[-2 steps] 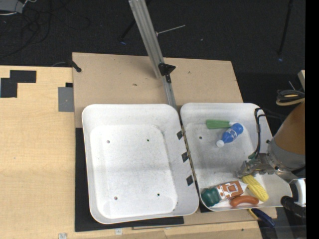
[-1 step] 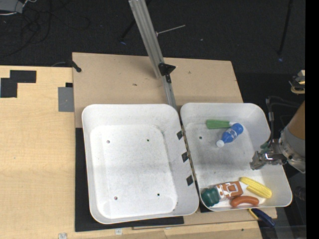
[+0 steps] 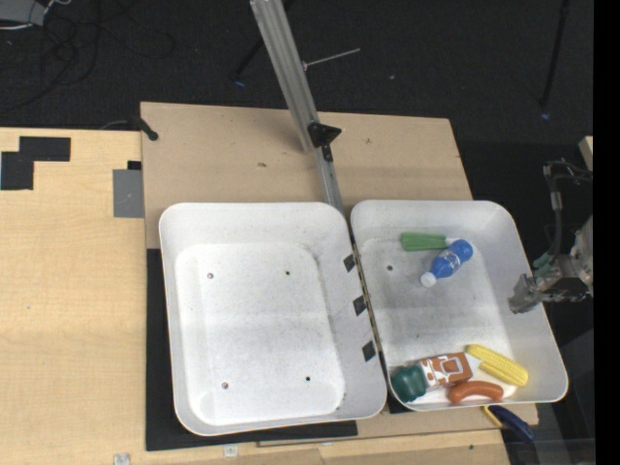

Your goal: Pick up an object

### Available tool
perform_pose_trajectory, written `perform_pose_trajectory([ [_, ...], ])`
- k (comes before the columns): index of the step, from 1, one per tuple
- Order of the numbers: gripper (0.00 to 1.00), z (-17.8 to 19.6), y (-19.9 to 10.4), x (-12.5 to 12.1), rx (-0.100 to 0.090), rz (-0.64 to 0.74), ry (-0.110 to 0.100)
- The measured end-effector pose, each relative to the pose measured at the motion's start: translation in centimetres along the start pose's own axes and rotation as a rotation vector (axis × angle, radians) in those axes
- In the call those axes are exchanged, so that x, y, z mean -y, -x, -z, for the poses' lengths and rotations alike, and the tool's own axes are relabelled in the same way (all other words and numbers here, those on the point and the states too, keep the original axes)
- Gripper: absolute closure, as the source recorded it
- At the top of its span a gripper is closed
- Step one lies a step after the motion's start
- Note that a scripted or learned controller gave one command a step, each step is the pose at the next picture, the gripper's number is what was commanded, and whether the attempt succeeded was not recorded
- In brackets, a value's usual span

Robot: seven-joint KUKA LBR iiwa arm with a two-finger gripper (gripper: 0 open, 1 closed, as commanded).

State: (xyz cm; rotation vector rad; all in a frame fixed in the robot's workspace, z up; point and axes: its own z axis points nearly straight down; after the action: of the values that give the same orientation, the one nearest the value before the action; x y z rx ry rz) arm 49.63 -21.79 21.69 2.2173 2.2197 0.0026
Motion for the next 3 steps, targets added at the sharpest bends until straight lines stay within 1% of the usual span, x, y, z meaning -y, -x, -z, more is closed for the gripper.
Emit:
perform_pose_trajectory([
  [1, 1.0, 1.2, 0.1, 0.0, -0.002, 0.001, -0.004],
  [2, 1.0, 1.9, -5.7, -1.9, -0.005, 0.005, -0.005],
  [3, 1.0, 1.3, -10.1, -4.5, -0.004, 0.004, -0.006],
])
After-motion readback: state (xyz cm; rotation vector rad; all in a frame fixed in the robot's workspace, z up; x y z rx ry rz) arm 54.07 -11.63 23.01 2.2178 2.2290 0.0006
